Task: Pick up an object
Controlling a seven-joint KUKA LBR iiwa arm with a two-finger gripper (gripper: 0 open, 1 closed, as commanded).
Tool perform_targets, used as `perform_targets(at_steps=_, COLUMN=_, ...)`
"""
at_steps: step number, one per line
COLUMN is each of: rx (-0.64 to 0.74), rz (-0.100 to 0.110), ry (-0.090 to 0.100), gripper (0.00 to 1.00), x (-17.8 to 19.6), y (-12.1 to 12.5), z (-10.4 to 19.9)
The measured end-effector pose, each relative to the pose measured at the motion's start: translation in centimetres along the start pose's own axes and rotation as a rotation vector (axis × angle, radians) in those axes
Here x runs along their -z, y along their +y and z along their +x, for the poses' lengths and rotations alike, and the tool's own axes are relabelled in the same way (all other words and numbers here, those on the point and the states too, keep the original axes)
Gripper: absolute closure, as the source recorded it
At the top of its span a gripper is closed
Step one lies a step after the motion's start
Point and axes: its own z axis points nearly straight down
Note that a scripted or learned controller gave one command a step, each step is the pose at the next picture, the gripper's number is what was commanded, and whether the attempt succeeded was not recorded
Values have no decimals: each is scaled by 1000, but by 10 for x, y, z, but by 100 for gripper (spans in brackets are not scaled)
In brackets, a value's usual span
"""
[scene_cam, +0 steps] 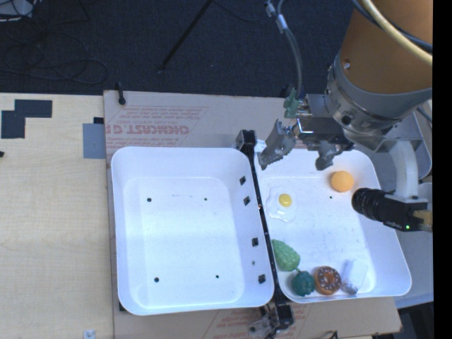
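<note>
Grey two-finger jaws (295, 149) on orange-banded arm: spread apart, nothing between them, poised above far end of shallow white right-hand bin (387, 256). One finger (272, 152) near divider between bins, other finger (325, 162) toward small round orange ball (342, 181).

Orange ball: in right-hand bin, just beside the right-side finger, slightly nearer the camera.
Flat white fried-egg toy with yellow yolk (284, 205): below the jaws toward the camera, near, not touching.
Green leafy-shaped soft item (285, 254): well apart from the jaws, near end of bin by divider.
Dark teal rounded item (304, 283): well apart, at near rim.
Brown ring doughnut with sprinkles (327, 280): just beside teal item.
Small white block-like item (355, 272): just beside doughnut, shape unclear.
Shallow white left-hand bin (120, 224): across divider from the jaws.
Pale wooden bench (49, 246): carrying both bins.
</note>
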Motion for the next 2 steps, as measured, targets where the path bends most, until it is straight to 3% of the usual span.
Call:
perform_targets(at_steps=1, rx=1, rz=16, ry=-4, gripper=0, x=25, y=0, z=52)
perform_targets(at_steps=2, rx=2, rz=17, ry=-3, gripper=0, x=51, y=0, z=116)
